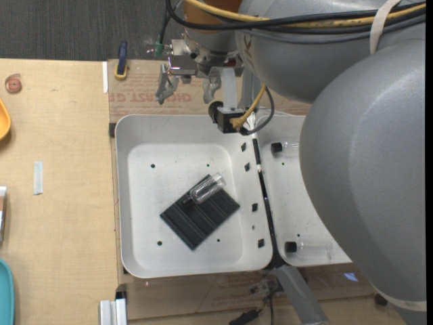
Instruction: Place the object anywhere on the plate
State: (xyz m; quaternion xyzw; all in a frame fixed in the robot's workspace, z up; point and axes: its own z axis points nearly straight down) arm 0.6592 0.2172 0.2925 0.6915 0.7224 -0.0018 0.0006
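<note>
Pale wood makes up the worktop (61, 181) on the left of the camera view, and beside it we see the left white bin (135, 249) with the right white bin (298, 175) touching it along a shared rim, the latter largely covered by the grey arm (365, 154) reaching in from the right. In the left bin lies a dark ribbed plate (196, 221), flat and turned at an angle to the bin walls, and resting on its upper corner is a small clear object (207, 187), seemingly a plastic or glass piece, lying on its side. Since the object sits on the plate, we judge the placing itself to be done. The end effector (189, 90) hangs above the far edge of the left bin, over the brown cardboard (145, 90) behind it, well apart from plate and object; its two fingers (164, 90) stand spread with nothing between them, so we read it as released and empty. That raised position suits a withdrawal clear of the bin, leaving the object undisturbed. Being rounded and near the plate's edge, the object might roll off if nudged.
</note>
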